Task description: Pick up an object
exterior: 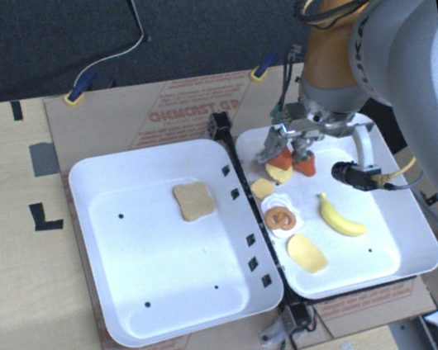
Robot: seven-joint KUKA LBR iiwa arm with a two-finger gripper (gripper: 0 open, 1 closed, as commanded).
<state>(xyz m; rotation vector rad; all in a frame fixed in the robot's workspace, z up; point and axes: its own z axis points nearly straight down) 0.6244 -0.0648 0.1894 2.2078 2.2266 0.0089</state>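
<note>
Grey gripper (285, 148) hung low over the orange toy (282, 169) in the right bin (409, 254); its grip I could not tell.

- I see a dark fabric backdrop (27, 36) across the top of the view.
- A thin white cable (133, 13) hangs down over it, ending at a blue-and-yellow clamp (79, 88).
- Pale wooden bench (19, 280) carries black tape marks (42, 216).
- A cardboard sheet (182, 109) with red print lies on the bench.
- Lighting looks even, with soft shadows.
</note>
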